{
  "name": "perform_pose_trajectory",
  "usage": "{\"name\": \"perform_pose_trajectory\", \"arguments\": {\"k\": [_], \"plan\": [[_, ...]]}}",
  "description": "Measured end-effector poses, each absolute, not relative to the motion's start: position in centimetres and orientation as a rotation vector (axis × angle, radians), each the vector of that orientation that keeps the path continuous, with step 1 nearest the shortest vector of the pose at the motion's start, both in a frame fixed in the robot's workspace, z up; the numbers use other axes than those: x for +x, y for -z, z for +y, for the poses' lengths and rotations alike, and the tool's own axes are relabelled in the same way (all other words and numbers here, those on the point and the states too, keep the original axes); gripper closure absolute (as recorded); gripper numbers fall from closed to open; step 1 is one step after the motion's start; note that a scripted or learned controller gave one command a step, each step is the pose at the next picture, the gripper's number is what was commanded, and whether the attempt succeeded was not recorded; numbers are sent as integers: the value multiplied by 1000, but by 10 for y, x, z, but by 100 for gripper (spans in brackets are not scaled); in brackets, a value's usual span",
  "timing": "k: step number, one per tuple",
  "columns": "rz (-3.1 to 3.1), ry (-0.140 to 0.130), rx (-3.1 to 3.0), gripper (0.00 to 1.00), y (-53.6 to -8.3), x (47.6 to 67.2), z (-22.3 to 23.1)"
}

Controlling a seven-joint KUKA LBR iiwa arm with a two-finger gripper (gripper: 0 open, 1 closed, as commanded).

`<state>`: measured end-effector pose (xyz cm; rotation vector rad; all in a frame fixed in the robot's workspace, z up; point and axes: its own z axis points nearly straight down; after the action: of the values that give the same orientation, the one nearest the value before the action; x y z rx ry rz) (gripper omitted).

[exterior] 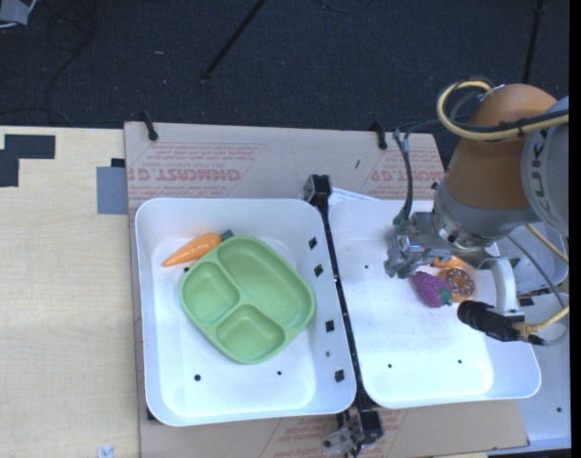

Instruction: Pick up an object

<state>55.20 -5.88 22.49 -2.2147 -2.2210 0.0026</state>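
A green three-compartment plate (247, 298) lies in the left white bin (161, 370), with an orange toy carrot (191, 249) touching its upper-left rim.

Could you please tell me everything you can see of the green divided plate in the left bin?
The green divided plate is pale green, looks like plastic, has rounded corners and three compartments: one large and two smaller. It lies flat and right side up, turned at an angle, in the middle of the left bin. A toy carrot lies at its upper left rim, seemingly touching it.
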Motion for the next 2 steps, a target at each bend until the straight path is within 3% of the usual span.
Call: {"name": "perform_pose_trajectory", "arguments": {"k": [2], "plan": [[-2222, -4, -2213, 100, -209, 522, 36]]}}
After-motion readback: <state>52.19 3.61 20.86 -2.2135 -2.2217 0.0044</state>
